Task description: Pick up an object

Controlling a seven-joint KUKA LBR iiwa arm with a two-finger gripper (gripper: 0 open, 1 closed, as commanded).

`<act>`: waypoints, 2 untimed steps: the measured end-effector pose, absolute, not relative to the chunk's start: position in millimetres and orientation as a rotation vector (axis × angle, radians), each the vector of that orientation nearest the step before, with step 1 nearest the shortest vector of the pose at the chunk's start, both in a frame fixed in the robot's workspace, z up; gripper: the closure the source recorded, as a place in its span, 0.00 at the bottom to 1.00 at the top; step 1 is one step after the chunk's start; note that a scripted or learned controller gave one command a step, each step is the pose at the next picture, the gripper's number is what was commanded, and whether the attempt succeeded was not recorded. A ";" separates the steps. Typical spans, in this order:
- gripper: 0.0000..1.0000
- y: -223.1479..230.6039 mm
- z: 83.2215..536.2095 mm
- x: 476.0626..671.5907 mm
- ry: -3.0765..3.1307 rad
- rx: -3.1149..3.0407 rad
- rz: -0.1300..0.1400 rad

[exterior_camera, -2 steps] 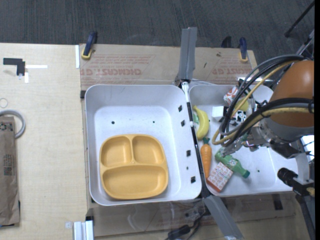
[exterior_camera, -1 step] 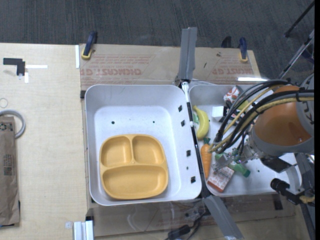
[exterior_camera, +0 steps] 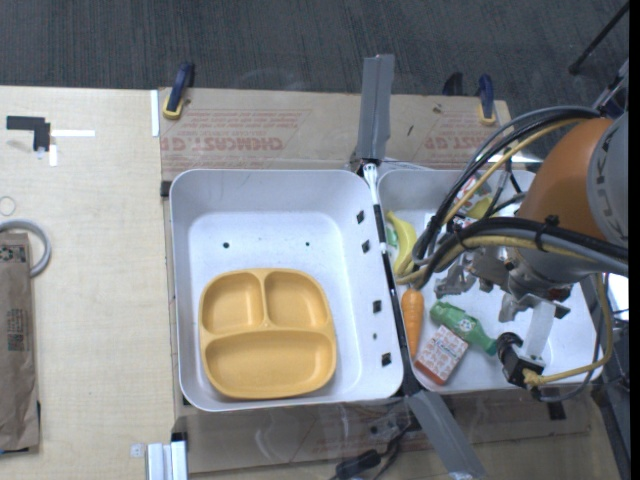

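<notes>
The right bin point(exterior_camera: 583, 340) holds a yellow banana point(exterior_camera: 402, 238) at its left wall. Just below it lies an orange carrot point(exterior_camera: 412, 318), with a green bottle point(exterior_camera: 466, 326) and a red and white packet point(exterior_camera: 441, 355) alongside. My gripper point(exterior_camera: 506, 290) hangs over the middle of this bin, just right of the green bottle, with the orange-banded wrist point(exterior_camera: 570, 183) and cables above it. The wrist and metal parts hide what is directly under the gripper. I see no object held.
The left bin point(exterior_camera: 182, 268) holds a yellow divided plate point(exterior_camera: 268, 333). Cardboard point(exterior_camera: 260, 128) with blue clamps point(exterior_camera: 180, 86) lies behind the bins. A brown paper bag point(exterior_camera: 15, 338) sits at the bench's far left. Black and yellow cables point(exterior_camera: 500, 168) loop over the right bin.
</notes>
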State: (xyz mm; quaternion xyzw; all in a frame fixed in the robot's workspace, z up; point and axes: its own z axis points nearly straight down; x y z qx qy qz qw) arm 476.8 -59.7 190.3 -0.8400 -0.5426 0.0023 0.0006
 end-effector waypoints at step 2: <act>0.00 -45.4 190.1 476.6 -0.516 -3.100 0.010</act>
